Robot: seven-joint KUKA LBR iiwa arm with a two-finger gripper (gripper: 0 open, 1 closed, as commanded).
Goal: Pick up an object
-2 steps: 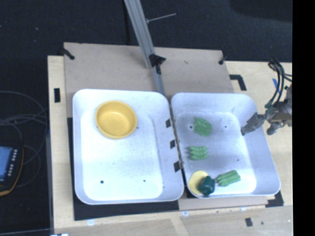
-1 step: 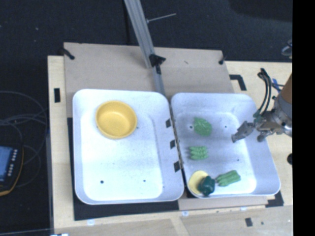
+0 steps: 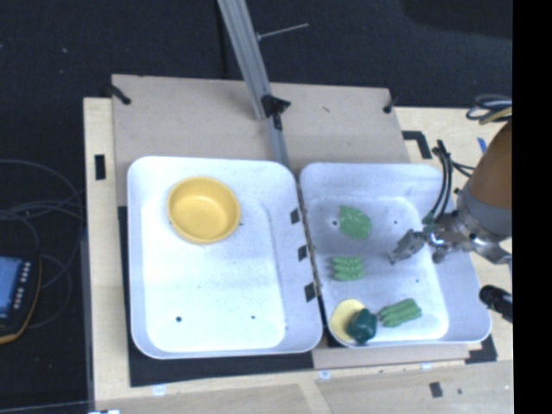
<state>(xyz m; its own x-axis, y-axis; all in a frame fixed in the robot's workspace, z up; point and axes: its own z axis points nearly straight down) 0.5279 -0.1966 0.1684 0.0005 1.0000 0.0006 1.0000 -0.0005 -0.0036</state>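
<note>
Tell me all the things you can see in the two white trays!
bins: 2, white, side by side on the bench; left bin, right bin
bowl: 1, yellow, back of left bin
green toys: 3, right bin; one at the back, one in the middle, one near the front
small dish: 1, yellow, front left corner of right bin
dark green lump: 1, on the small dish
arm: 1, grey and orange, reaching in from the right
claw: 1, grey, over the right bin, holding nothing
</note>
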